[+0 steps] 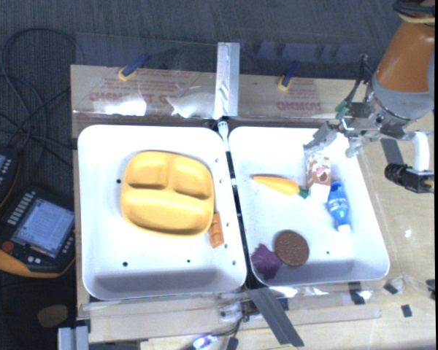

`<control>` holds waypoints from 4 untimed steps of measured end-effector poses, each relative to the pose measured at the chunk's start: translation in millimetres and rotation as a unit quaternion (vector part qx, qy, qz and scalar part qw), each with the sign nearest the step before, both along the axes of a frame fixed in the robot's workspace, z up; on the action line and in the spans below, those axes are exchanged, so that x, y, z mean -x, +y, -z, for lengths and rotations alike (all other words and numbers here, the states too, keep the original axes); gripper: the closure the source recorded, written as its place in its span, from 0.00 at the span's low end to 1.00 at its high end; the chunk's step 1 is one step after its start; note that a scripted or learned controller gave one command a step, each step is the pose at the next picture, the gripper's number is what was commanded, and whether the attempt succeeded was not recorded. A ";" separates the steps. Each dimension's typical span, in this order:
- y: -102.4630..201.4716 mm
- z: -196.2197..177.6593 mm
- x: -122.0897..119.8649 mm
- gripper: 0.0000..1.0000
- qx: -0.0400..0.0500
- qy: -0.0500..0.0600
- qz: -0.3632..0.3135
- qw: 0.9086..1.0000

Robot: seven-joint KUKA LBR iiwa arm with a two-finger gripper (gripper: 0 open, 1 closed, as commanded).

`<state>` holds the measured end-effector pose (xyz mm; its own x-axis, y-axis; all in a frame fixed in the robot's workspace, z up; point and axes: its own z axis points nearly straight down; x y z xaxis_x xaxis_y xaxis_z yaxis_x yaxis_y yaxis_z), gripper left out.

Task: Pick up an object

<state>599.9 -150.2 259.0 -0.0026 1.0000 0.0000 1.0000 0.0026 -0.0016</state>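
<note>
My gripper (336, 144) hangs over the back right part of the right bin (365, 257), below the orange-banded wrist. Its two fingers stand apart, open, with bare bin floor between them. Just under the left fingertip (317, 140) lies a small white and red packet (319, 172); whether they touch I cannot tell. An orange carrot (276, 185) lies to the packet's left. A blue bottle (338, 206) lies in front of the packet. A brown round disc (291, 247) and a purple lump (263, 259) sit near the bin's front wall.
The left bin (95, 268) holds a yellow divided tray (168, 192) and a small orange piece (216, 232) by the dividing wall. A metal post (227, 79) stands behind the bins. A pendant (33, 228) with cables lies off the bench at left.
</note>
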 end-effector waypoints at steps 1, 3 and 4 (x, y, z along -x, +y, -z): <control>-26.5 138.3 -14.0 0.00 0.005 -0.017 0.002 1.000; 3.7 155.9 -36.6 0.00 0.000 -0.001 -0.109 0.994; 14.0 170.5 -48.5 0.00 0.003 -0.003 -0.134 0.991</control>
<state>648.4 -136.2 88.5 -0.2672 0.9636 -0.0068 0.9636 0.2672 0.0041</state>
